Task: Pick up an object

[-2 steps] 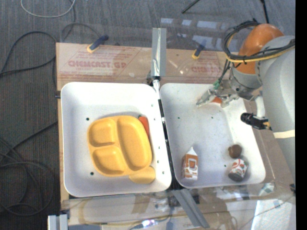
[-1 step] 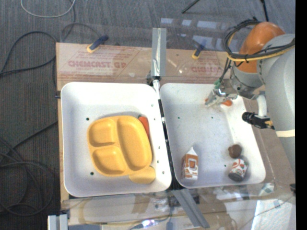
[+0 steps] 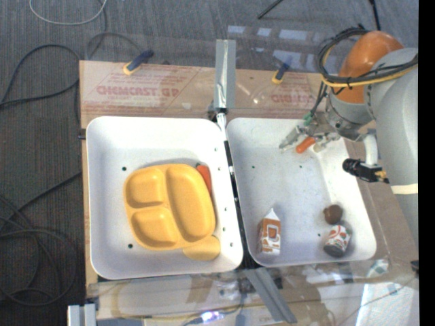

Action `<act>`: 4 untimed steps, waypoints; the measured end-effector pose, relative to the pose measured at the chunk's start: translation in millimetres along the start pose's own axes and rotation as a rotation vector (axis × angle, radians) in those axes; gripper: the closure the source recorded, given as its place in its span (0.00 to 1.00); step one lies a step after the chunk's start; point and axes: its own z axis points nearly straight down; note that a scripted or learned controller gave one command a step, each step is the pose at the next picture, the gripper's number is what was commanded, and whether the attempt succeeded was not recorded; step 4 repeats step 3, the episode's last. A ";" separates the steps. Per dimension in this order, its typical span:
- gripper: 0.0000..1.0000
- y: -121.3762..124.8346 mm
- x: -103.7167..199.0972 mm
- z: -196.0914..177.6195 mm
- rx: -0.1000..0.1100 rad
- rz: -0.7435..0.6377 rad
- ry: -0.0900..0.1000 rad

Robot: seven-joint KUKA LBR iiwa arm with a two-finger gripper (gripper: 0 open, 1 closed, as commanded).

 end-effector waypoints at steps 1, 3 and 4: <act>0.00 4.4 -13.8 15.2 -0.001 0.145 0.024; 1.00 4.5 43.0 -72.1 -0.009 0.130 0.008; 1.00 4.5 43.0 -72.1 -0.009 0.130 0.008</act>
